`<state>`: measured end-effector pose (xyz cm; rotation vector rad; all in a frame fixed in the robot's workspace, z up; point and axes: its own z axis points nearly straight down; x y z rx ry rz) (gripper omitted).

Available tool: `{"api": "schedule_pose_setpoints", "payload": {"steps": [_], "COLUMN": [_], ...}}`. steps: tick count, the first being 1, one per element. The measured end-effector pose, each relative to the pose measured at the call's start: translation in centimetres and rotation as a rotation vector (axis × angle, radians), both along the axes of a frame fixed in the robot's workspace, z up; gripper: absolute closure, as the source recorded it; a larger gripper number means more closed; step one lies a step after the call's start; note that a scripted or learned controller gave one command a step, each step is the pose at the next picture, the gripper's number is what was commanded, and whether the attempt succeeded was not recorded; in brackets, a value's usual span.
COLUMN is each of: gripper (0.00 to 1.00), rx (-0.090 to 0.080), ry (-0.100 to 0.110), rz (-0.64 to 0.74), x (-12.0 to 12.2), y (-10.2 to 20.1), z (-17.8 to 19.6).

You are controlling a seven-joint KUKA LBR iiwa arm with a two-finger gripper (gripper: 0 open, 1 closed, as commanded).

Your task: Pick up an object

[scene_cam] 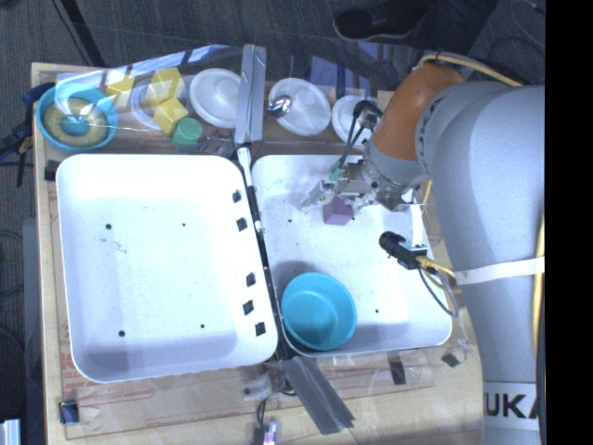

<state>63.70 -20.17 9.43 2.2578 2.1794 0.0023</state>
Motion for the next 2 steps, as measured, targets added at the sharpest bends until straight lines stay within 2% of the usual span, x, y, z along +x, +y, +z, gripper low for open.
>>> {"api": "schedule_pose_setpoints", "payload": {"steps": [1, 2], "gripper": [1.0, 1.0], "rx": [0.0, 0.002], "ry": [0.003, 0.004], "rz": [0.008, 0.021], "x": [0.0, -0.7], "y": [0.2, 6.8], "z": [0.9, 10.9]}}
